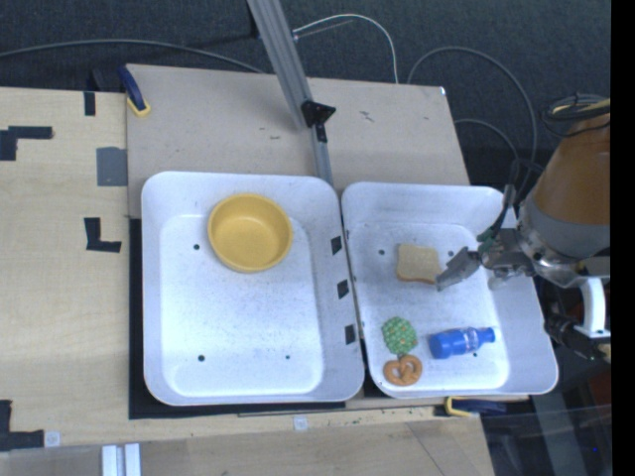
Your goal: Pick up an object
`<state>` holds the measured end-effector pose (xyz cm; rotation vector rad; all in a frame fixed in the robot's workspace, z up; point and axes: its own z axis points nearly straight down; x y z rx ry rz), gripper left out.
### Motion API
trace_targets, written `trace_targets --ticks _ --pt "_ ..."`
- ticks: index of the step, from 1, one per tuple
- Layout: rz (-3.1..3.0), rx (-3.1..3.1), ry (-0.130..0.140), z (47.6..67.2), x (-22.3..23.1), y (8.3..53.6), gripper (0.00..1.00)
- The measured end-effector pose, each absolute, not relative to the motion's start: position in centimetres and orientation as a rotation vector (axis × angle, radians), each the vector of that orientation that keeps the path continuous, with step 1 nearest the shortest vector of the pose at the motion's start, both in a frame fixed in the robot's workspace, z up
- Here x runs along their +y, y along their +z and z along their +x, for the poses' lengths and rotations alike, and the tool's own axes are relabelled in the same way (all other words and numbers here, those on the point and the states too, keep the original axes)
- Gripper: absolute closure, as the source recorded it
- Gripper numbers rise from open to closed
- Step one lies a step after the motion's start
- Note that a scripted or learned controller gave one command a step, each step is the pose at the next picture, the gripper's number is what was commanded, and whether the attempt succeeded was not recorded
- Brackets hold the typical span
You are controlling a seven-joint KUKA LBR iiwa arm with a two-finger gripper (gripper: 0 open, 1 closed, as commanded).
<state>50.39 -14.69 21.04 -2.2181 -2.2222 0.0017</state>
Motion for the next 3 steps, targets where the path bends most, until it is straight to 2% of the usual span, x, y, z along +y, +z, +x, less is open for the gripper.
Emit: trace_targets --ticks 1,2,3 --pt "-2.219 -2.222 0.001 50.4 -14.7 21.0 0.00" --pt "-2.216 -2.219 0.007 51.2 -14.6 16.1 0.00" --pt "-2.216 -2.217 0.007 50.2 -14.3 11.3 0.00"
